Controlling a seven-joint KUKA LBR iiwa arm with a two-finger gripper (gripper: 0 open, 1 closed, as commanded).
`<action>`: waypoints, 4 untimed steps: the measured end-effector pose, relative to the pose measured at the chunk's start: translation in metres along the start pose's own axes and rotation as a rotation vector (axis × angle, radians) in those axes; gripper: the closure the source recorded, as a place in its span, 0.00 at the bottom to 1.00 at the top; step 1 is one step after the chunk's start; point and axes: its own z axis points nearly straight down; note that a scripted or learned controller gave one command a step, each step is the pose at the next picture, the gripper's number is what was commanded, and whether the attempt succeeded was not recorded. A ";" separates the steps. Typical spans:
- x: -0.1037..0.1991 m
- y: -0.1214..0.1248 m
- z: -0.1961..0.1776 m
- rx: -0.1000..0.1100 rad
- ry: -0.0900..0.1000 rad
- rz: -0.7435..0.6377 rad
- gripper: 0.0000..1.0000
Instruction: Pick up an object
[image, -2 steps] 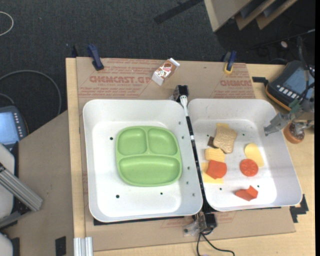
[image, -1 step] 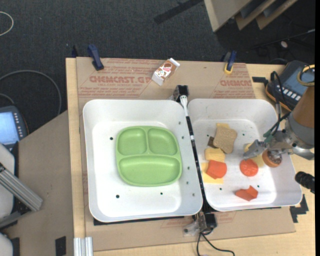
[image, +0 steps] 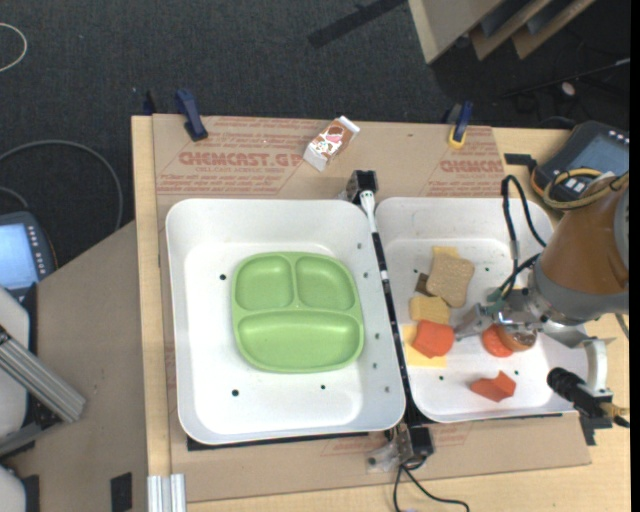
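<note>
Near edge of the right bin (image: 440, 408): small red wedge (image: 494, 386) lying loose, untouched. My jaws (image: 497, 328) are down in that bin, just above the wedge, right at a round orange-red piece (image: 497, 341). Can't tell whether they're released or clenched; wrist blocks the tips. Piece looks seated on the bin floor, so I'd call it not lifted yet. Orange block (image: 432, 339) sits on a yellow slab (image: 428, 310), tan toast-like slice (image: 451, 277) behind. Left bin (image: 190, 300) carries the green divided plate (image: 297, 311). Progress: approach done; grasp unconfirmed, lift still to do.
</note>
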 end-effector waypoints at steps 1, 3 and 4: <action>-0.006 0.004 -0.017 -0.018 -0.013 0.005 1.00; 0.028 -0.013 -0.003 -0.009 -0.006 0.001 0.00; 0.027 -0.009 -0.017 -0.022 -0.008 0.002 1.00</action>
